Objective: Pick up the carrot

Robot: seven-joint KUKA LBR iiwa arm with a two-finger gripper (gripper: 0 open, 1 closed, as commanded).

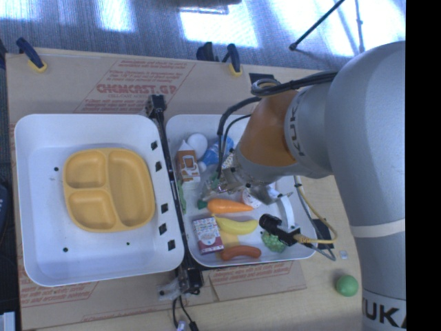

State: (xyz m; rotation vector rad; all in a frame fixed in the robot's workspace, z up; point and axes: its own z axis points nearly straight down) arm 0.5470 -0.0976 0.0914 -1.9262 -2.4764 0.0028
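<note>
Carrot (230,206) lies on its side in the right bin (301,252), wedged among a banana (236,226), a sausage (240,253) and a small carton (207,235), so little free room surrounds it. Next door, the left bin (31,185) carries a yellow divided plate (107,188). Just above the carrot's thick end hangs the claw (222,182), likely lined up for a grab; how wide it stands cannot be told from this angle.

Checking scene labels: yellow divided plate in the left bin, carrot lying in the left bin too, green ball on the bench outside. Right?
One error: the carrot lies in the right bin, among the other toy foods, not the left. The camera view shows it. The yellow divided plate is in the left bin, and the green ball is on the bench outside.
</note>
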